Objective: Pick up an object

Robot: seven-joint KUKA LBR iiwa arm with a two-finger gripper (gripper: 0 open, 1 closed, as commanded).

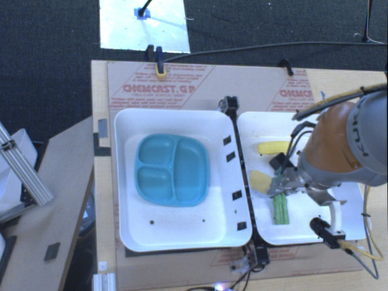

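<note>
The arm (339,147) runs off the picture's right edge and hides the far right part of the right bin (257,226). The gripper (280,187) covers the far end of the green stick (280,210) (its fingers too small to read).

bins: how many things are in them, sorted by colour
Blue: 1, the divided plate in the left bin
Yellow: 2, one long piece and one wedge-like piece in the right bin
Green: 1, a ridged stick just below the gripper
Total: 4
</note>
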